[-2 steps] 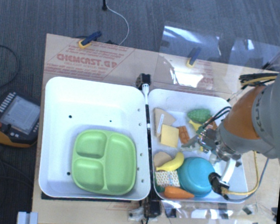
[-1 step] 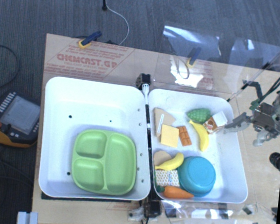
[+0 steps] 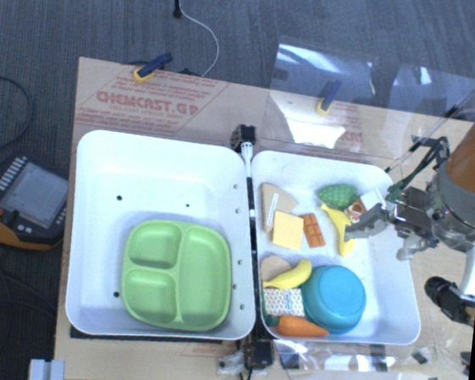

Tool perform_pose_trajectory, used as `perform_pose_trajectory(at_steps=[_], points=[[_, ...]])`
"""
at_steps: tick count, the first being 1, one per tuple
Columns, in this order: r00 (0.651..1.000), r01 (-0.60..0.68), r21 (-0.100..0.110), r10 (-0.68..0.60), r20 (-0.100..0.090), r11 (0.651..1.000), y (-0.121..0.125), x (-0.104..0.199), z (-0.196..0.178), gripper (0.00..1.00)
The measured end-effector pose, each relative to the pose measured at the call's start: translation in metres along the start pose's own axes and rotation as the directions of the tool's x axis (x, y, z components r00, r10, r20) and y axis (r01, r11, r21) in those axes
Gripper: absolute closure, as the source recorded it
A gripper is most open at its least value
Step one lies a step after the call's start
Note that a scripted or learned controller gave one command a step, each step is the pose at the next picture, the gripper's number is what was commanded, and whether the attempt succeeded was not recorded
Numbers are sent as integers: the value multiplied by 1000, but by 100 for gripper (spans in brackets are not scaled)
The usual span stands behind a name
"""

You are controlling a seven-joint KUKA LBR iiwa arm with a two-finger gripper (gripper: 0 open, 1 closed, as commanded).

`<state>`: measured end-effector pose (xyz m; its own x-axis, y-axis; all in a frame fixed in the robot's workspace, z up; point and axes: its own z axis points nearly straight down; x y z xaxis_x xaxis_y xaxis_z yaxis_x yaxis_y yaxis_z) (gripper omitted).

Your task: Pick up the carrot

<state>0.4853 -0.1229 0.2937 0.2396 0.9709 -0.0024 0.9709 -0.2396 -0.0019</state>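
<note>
lying at the near edge of the right bin (image 3: 399, 271): carrot (image 3: 301, 327), touching the blue bowl (image 3: 333, 296). claw (image 3: 361, 226) over the bin's right part, beside a banana (image 3: 337, 224), well apart from the carrot; fingers' state cannot be told. left bin (image 3: 99, 212): green tray (image 3: 178, 274).

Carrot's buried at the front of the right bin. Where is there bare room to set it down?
Left bin: bare floor behind and left of the green tray. Right bin: crowded around the carrot, blue bowl and bananas.
</note>
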Motion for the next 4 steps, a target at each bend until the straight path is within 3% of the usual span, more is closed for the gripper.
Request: perform_pose_trajectory(at_steps=[1, 2, 3, 4], points=[[1000, 30, 10, -30, 0, 1000, 16, 38, 81, 0], [1000, -20, -10, 20, 1, 1000, 55, 33, -61, 0], [998, -61, -3, 61, 1, 998, 12, 27, -98, 0], [996, 90, -1, -90, 2, 996, -10, 39, -91, 0]])
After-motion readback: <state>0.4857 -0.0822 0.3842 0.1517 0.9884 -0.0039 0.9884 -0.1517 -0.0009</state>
